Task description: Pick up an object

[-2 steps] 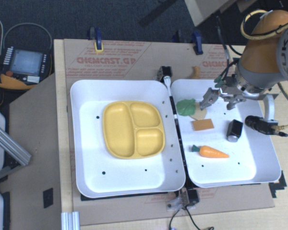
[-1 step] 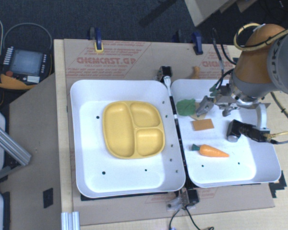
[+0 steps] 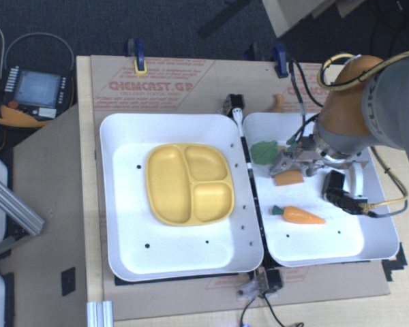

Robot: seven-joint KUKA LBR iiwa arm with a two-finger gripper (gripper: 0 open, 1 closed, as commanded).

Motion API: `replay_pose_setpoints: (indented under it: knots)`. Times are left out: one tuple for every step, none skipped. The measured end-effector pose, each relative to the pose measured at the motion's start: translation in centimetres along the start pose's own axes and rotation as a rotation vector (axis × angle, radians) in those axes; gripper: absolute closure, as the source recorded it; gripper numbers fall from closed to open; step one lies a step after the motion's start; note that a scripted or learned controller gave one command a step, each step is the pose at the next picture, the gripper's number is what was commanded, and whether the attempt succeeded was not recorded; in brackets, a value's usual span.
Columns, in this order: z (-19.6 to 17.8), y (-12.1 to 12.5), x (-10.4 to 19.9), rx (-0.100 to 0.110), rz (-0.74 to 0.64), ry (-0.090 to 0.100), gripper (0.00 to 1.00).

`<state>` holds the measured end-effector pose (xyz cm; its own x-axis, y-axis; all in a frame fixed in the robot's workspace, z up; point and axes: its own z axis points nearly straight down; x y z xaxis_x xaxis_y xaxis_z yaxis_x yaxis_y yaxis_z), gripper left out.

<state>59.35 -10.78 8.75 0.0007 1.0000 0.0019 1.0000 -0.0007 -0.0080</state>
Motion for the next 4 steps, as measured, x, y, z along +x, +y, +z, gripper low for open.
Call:
replay_pose_setpoints:
  knots:
    - [-1.4, 0.2, -0.1, -0.009, 0.000, -0.002, 1.00]
    - [-5.9, -0.1, 0.3, -0.014, -0.002, -0.003, 1.00]
    - [-10.8, -0.8, 0.0, -0.014, 0.000, -0.004, 1.00]
    - [-16.7, -0.7, -1.0, -0.017, -0.001, -0.005, 1.00]
